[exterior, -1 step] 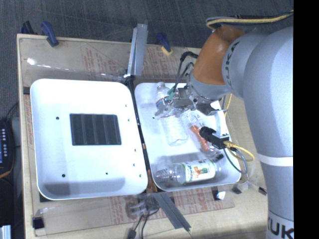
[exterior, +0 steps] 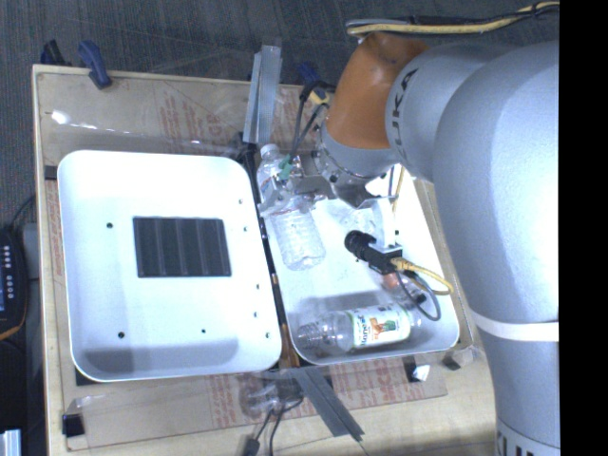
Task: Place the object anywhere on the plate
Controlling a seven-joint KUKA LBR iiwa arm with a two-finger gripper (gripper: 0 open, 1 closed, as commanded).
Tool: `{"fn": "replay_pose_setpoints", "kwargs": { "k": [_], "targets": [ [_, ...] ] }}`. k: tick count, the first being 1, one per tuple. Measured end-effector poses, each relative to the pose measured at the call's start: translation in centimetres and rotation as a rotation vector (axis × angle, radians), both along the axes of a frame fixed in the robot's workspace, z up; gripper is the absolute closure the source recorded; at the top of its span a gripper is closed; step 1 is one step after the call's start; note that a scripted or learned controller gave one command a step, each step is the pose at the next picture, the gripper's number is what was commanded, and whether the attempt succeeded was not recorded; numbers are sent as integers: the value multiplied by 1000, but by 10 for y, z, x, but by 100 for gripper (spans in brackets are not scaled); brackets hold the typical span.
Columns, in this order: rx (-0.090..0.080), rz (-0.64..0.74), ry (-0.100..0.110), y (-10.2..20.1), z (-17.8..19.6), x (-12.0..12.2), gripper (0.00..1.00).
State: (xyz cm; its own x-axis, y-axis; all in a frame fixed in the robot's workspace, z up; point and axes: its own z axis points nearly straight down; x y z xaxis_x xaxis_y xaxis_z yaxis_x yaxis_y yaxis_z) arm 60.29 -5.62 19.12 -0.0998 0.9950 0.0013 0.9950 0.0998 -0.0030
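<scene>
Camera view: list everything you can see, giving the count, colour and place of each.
bench: one, pale wood, under everything
bins: two, white, side by side, left and right
plate: one, dark grey, ribbed, middle of left bin
bottles: two, clear, right bin; one by its left wall, one labelled, lying along its near wall
clamps: at least two, blue, bench's far edge
arm: one, grey with orange band, reaching in from the right
pincer: one, at right bin's far end, by the upper bottle

Glossy white plastic bins; clear crinkly plastic bottles; matt dark ribbed plate; pale wood desk.
</scene>
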Motion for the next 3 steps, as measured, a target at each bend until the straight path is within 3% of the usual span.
{"fn": "replay_pose_setpoints", "kwargs": {
  "k": [1,3],
  "targets": [
    [-1,336,-2,58,0,54,100],
    [-1,345,0,59,20,54,100]
  ]
}}
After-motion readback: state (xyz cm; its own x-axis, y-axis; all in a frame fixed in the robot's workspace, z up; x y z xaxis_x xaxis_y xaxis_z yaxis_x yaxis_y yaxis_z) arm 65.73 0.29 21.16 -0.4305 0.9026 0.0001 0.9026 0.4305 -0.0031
